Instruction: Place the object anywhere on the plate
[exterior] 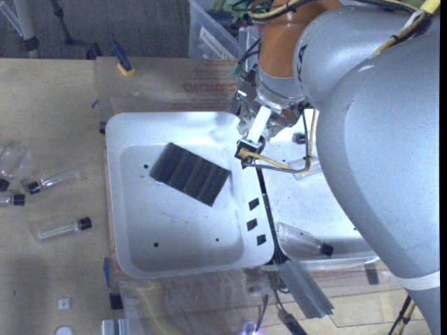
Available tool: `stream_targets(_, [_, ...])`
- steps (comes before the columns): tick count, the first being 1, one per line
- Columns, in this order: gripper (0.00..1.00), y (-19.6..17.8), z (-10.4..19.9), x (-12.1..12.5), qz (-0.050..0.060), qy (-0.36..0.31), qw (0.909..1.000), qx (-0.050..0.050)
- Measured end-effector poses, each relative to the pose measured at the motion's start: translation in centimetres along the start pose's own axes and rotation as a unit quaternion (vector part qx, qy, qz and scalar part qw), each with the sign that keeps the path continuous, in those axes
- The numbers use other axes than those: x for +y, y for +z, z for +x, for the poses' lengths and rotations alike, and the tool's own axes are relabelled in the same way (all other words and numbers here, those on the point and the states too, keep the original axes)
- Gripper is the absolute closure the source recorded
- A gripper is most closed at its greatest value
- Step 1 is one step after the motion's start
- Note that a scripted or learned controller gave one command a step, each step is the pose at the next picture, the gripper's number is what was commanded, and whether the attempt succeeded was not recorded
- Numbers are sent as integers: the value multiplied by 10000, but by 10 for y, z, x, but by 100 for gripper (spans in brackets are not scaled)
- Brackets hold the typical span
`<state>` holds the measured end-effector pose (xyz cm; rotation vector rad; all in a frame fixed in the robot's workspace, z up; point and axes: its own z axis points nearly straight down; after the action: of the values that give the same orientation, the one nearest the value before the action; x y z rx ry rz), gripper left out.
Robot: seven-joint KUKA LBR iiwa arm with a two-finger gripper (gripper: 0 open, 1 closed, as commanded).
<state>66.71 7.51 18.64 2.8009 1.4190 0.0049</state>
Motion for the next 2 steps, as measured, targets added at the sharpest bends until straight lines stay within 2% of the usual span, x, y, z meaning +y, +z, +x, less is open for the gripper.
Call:
stream_targets(1, [100,-121,30,-22,4,-3022,9533,-7])
stream_targets(2, [100,-34,114,-86,39,-1024,9947,-27])
